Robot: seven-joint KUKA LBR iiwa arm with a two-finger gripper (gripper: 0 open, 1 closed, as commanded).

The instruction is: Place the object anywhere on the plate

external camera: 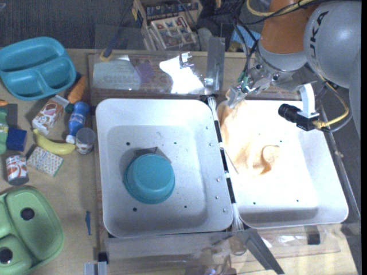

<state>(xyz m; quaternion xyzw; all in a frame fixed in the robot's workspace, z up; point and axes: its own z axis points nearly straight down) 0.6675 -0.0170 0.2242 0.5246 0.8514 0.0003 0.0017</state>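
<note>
Object: pale orange thing [268, 155], lying mid-floor of the right bin [335, 208]. Glare washes it out, so shape and outline are uncertain.
Smear: an orange tint [232, 128] runs from the object toward the bin's far-left corner; possibly part of the object, possibly blur.
Gripper [238, 95]: over that far-left corner, close to the wall between the bins. How wide it stands, or whether it has hold of anything, cannot be told.
Plate: teal round dish [149, 178] in the left bin [112, 119], well apart from the object.
Progress: object not yet on plate.
Risk 1: a grasp aimed at the washed-out outline may close on nothing.
Risk 2: the carry must cross the bin walls; a low path could catch the object and drop it short.
</note>
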